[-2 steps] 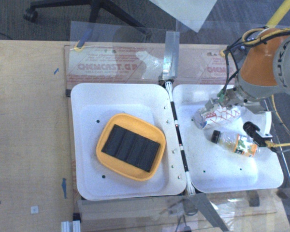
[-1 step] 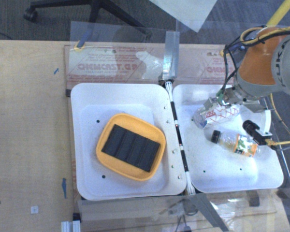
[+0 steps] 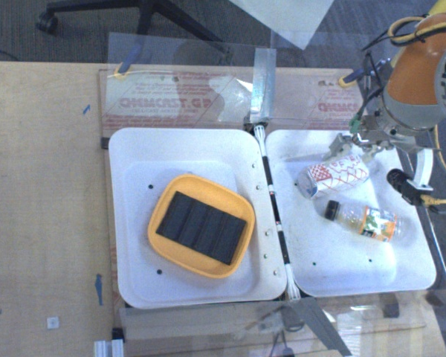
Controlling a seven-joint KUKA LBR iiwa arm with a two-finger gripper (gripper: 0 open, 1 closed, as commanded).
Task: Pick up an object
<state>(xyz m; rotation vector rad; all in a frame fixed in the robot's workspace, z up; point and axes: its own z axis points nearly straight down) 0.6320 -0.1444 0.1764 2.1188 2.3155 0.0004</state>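
Two white bins sit side by side on the wooden bench. The left bin (image 3: 134,169) holds a yellow dish (image 3: 201,225), tilted a little, with a dark ribbed pad (image 3: 202,227) lying inside it. The right bin (image 3: 401,270) holds two loose things: a crumpled white cup (image 3: 336,176) with a red lattice print, lying on its side near the bin's upper middle, and a small clear bottle (image 3: 362,221) with a black cap and an orange and green label, lying on its side just below and to the right of the cup, cap pointing left. Cup and bottle lie close together but look apart. The arm (image 3: 420,73) comes in from the right, its orange band high over the right bin's far corner. The gripper (image 3: 357,143) hangs at the upper edge of the right bin, right at the top of the cup; from this angle it is not clear whether it touches the cup, and I cannot tell whether it is spread or closed. Nothing can be seen held by it. A dark part (image 3: 401,184) juts out by the bin's right wall. Behind the bins lie clear printed sheets (image 3: 171,99) with blue tape at one corner.
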